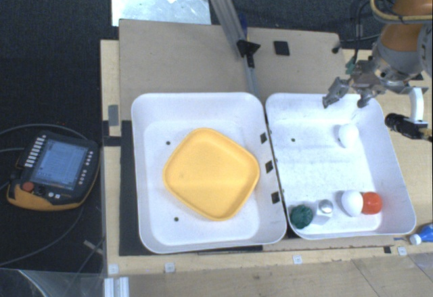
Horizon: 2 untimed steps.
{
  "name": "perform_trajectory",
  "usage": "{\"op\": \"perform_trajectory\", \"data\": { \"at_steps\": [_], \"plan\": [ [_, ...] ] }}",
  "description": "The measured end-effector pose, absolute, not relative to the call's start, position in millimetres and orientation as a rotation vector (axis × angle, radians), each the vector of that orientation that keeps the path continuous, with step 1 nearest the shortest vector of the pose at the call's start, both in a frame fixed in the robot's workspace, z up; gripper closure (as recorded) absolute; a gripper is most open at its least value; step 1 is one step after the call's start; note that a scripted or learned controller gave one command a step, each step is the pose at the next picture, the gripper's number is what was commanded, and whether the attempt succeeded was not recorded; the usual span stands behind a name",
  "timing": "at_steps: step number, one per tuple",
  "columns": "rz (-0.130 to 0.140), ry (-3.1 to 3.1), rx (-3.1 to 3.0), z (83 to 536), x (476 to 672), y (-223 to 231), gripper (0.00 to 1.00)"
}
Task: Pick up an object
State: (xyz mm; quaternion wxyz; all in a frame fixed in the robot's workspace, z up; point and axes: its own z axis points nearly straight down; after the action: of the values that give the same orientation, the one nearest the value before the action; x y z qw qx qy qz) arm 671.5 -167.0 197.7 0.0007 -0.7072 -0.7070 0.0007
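My gripper (348,99) hangs open over the far edge of the right bin (308,153), its two fingers spread with nothing between them. A small white ball (347,134) lies in the right bin just below the gripper, apart from it. Along that bin's near edge sit a dark green object (301,215), a small silver object (325,208), a white ball (351,202) and an orange-red ball (371,203). In the left bin (145,153) lies a yellow square plate (211,172).
A grey pole (226,5) slants down to the seam between the bins at the back. A teach pendant (54,170) lies on the floor at the left. A small black square (281,48) sits on the board behind the right bin.
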Motion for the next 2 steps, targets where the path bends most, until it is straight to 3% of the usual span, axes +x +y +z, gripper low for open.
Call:
{"op": "perform_trajectory", "data": {
  "at_steps": [2],
  "plan": [
    [0.003,-2.220,-2.219,88,673.7,-172,0.00]
  ]
}}
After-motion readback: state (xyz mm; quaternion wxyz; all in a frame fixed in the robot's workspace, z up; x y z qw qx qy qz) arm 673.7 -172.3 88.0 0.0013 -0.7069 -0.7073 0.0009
